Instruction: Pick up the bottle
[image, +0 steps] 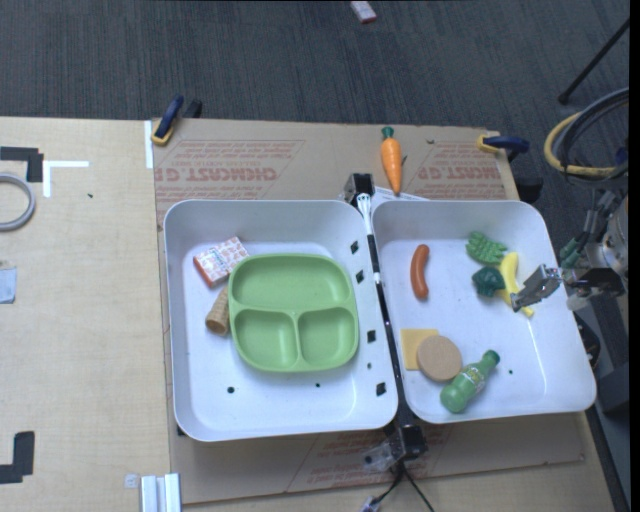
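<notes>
In the left bin (180, 330) a green divided plate (295, 312) lies, with a small snack packet (219, 260) and a cone (217, 314) at its left side. In the right bin (560, 385), the green bottle (468, 381) lies on its side at the near edge, touching a round brown cookie (438, 358). The gripper (535, 290) is at the right wall, far from the bottle; its jaws look slightly open and hold nothing.
</notes>
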